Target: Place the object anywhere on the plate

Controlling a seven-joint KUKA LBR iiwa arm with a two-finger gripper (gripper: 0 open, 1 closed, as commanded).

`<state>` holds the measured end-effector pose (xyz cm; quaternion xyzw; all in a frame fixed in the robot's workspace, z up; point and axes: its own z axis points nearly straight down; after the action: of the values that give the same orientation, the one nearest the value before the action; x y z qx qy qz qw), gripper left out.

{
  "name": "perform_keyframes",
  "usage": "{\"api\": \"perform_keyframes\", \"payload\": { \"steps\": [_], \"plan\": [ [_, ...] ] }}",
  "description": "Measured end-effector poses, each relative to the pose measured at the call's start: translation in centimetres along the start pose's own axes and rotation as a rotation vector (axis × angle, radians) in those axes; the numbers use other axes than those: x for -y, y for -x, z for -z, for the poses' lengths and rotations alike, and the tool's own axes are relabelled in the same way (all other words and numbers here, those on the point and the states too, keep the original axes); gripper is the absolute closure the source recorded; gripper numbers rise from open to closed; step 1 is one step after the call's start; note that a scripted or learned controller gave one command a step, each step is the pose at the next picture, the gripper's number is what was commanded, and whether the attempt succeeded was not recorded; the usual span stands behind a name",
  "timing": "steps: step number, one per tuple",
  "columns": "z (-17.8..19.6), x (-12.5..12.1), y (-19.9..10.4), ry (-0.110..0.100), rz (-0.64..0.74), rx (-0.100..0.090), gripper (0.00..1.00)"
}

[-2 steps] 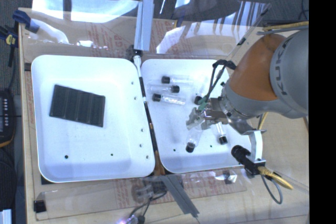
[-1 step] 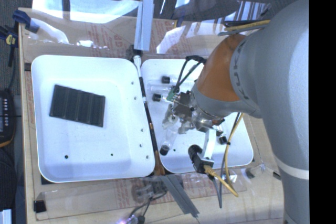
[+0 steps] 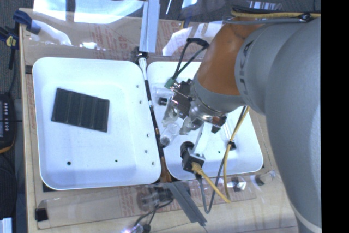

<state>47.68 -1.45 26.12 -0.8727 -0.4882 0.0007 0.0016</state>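
The grey arm with the orange band (image 3: pixel 234 71) was parked low over the right-hand shallow white bin (image 3: pixel 248 158), with its two-finger gripper (image 3: pixel 177 117) down near that bin's left wall. Whether it was apart or clamped on anything couldn't be told, and the object itself couldn't be made out. Looked like the pickup step. Next, a carry to the dark ribbed rectangular plate (image 3: pixel 80 109) in the left white bin (image 3: pixel 87 166) would be needed. No readable labels were spotted.

Dark ribbed rectangular plate (image 3: pixel 80 109), flat, slightly skewed, in left bin (image 3: pixel 43 71)
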Motion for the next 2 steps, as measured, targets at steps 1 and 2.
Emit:
{"api": "perform_keyframes", "payload": {
  "steps": [1,2],
  "plan": [
    [-7.2,4.9,-7.7,-0.006,-0.248,0.005,1.00],
    [-7.2,4.4,-13.6,-0.002,-0.647,0.004,1.00]
  ]
}}
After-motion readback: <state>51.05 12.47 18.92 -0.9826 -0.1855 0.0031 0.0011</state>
